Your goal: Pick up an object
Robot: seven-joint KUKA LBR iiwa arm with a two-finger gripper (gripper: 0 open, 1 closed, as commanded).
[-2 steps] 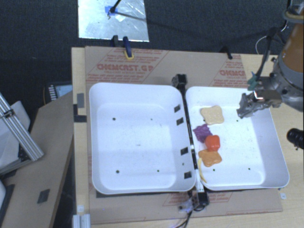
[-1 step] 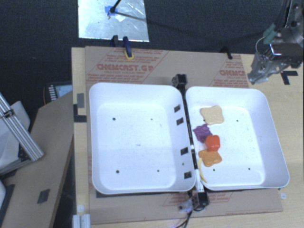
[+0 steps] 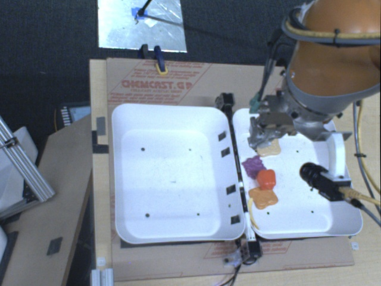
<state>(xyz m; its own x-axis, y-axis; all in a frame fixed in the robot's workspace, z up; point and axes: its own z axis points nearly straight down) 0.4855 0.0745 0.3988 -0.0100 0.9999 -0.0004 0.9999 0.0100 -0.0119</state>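
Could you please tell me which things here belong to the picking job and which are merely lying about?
For the job: gripper; in the right bin, the tan piece, purple piece, red block, orange piece.
Just lying about: left bin, cardboard sheet, blue clamp, silvery sheet.

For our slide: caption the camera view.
Gripper hovering above a tan piece in the right bin, purple object nearby.

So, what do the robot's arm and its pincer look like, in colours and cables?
The arm is grey, with a rounded orange band on top. Pale cables loop around that band, and thin dark cables run down beside it. The pincer is dull grey metal with a small teal part.
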